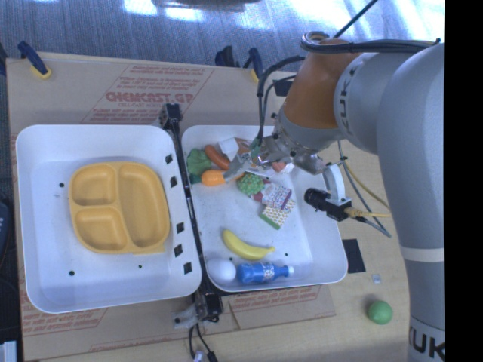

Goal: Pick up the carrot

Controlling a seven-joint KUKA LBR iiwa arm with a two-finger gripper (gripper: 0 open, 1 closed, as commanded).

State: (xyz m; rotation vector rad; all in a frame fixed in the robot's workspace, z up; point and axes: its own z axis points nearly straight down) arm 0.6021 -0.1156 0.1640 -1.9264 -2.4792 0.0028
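One blue bottle hugs the right bin's near rim, while the gripper (finger state unclear) hovers beside one carrot at the crowded far edge.

In the left bin you see a yellow tray with three compartments. In the right bin a banana lies near the front, with a white egg and a blue bottle lying just before it. A patterned box is near the middle. A green ball rests on the desk, outside the bins.
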